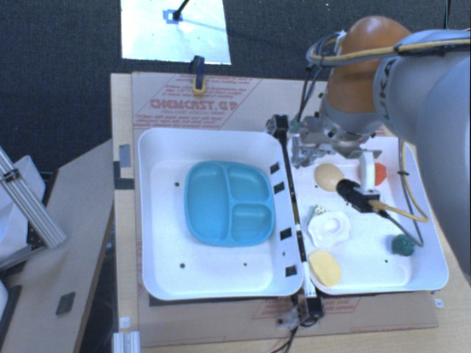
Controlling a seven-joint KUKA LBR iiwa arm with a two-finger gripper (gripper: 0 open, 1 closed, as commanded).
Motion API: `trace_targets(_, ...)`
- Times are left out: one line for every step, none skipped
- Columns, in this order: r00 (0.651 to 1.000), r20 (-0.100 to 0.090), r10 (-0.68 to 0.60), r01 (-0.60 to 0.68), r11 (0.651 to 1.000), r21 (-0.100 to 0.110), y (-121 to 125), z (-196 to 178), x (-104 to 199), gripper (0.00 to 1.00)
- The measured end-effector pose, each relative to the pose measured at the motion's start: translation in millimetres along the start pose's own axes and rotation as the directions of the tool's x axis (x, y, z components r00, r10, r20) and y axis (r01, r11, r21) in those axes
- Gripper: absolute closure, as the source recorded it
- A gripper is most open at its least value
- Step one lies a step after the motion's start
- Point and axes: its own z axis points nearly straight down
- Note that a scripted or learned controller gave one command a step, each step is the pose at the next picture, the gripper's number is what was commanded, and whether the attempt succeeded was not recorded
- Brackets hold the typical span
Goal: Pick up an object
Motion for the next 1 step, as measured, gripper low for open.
trace_targets(1.0,-0.001,-0.001,0.001,1.0,-0.001,14.5,-1.5,61.0,1.0)
